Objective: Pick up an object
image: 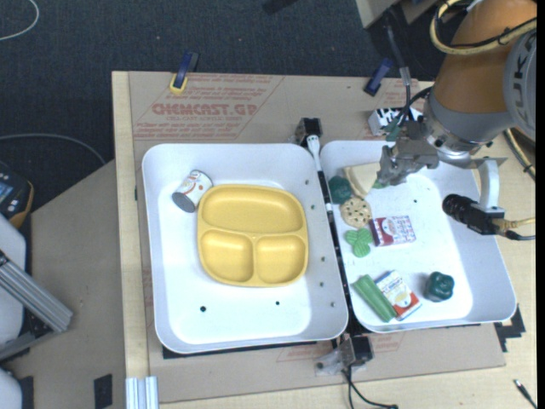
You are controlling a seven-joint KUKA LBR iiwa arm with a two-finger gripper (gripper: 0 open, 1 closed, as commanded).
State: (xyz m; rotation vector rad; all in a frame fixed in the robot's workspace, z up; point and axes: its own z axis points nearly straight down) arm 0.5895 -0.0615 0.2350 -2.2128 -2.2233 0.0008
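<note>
Board (209,107) print: red "CHEMCAST GP", behind the left bin.
Small carton (393,229): red label, wording too small to read.

High fixed view, slanting down over both bins (162,254).

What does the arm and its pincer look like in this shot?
The arm has a bulbous orange section above a grey metallic wrist, with a yellow cable looped over the top. The pincer is small, dark grey, with thin wires near its mount.
</note>
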